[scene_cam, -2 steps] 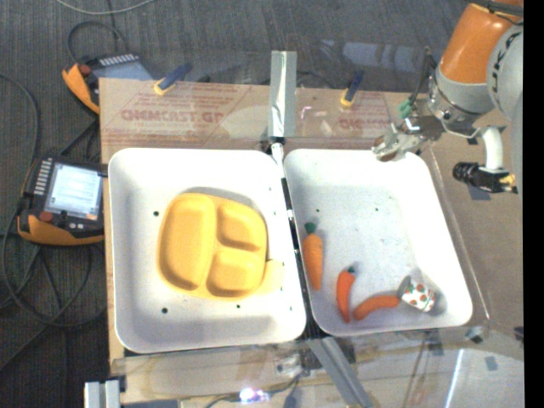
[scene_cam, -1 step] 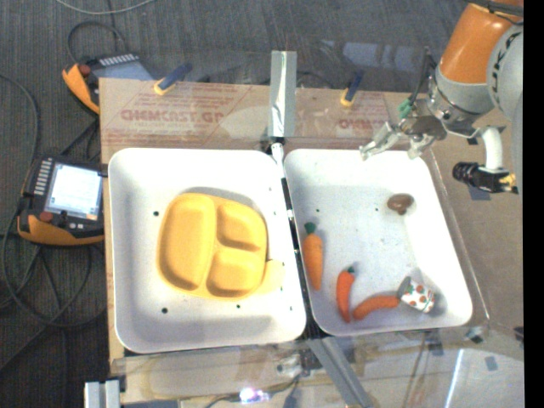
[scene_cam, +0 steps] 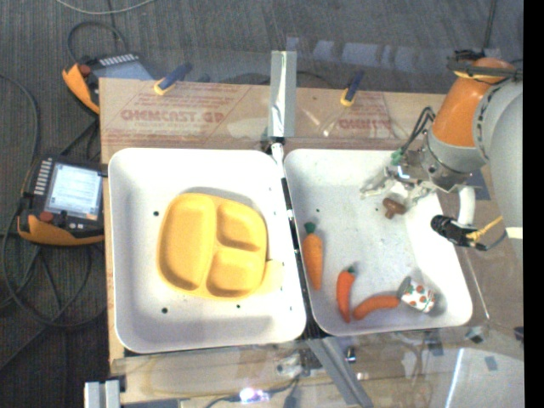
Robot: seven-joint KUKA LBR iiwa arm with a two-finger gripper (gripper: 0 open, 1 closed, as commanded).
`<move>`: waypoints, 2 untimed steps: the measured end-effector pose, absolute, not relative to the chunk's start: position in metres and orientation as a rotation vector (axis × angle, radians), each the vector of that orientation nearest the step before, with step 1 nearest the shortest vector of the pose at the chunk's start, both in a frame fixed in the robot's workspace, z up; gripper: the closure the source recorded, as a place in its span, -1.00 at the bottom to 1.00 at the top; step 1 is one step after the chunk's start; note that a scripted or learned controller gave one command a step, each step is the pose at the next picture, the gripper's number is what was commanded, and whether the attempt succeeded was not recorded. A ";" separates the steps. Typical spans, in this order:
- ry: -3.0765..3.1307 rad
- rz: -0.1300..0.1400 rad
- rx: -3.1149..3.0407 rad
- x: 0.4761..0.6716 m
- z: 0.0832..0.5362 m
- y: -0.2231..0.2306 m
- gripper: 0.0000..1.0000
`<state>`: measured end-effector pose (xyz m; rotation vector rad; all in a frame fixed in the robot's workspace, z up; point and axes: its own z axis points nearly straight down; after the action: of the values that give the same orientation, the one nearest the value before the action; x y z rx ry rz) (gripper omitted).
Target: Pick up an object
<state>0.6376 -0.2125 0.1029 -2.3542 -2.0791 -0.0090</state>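
Arm (scene_cam: pixel 476 126) reaching leftward; end effector (scene_cam: pixel 393 187) low

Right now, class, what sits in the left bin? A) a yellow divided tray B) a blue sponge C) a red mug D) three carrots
A: the yellow divided tray lies flat in the left bin, while the carrots lie in the right bin.

The shallow white right bin (scene_cam: pixel 365 236) has open floor across its middle. Three orange toy carrots (scene_cam: pixel 314 259) and a small spotted wedge-shaped object (scene_cam: pixel 418 297) crowd its lower part. The arm's gripper (scene_cam: pixel 398 185) occupies the upper right.
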 end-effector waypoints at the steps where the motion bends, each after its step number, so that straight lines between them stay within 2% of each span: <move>1: -2.044 -0.025 -2.400 0.617 0.093 -0.208 -1.00; 2: -2.041 -0.014 -2.401 0.615 0.100 -0.210 1.00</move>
<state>0.6151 -0.2103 0.1001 -2.4005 -2.0414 -0.0140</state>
